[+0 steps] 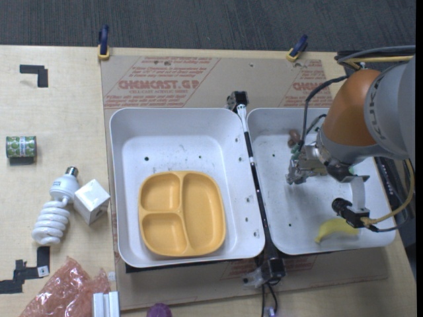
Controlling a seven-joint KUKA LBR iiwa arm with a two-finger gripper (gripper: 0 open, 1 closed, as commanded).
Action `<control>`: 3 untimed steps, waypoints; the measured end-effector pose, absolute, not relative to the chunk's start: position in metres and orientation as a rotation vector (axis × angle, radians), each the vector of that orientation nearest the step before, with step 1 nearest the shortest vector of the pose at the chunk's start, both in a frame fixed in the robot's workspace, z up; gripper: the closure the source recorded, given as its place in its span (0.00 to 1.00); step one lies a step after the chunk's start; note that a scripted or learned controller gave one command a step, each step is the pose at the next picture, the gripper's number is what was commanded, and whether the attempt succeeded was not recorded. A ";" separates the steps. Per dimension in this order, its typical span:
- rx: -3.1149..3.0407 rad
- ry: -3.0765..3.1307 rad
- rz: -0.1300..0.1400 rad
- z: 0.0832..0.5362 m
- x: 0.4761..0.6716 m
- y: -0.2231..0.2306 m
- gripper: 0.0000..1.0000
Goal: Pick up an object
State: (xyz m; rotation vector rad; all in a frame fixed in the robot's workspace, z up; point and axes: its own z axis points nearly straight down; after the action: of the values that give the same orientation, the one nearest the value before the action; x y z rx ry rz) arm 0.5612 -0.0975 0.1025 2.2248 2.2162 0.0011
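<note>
A yellow toy banana [336,230] lies in the near right corner of the right bin [277,233]. A small brownish object [293,137] sits near that bin's far edge. My gripper [295,175] hangs low over the right bin's middle, left of the banana and just in front of the brownish object. The grey arm with its orange band [350,114] hides the bin's right side. A yellow divided plate [182,213] rests in the left bin [165,121].
Outside the bins at the left lie a spiral light bulb [54,207], a white cube [91,201], a green can [21,147] and a red mesh bag [63,289]. Cables [390,203] run along the right bin's right edge.
</note>
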 end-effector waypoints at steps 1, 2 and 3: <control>2.220 2.219 0.000 0.106 0.568 -0.193 1.00; 2.221 2.222 0.000 0.106 0.568 -0.193 0.00; 2.222 2.221 -0.001 0.092 0.548 -0.118 0.00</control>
State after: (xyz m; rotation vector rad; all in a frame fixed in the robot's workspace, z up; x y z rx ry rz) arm 0.5482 -0.1180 0.0921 2.2225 2.2213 -0.0009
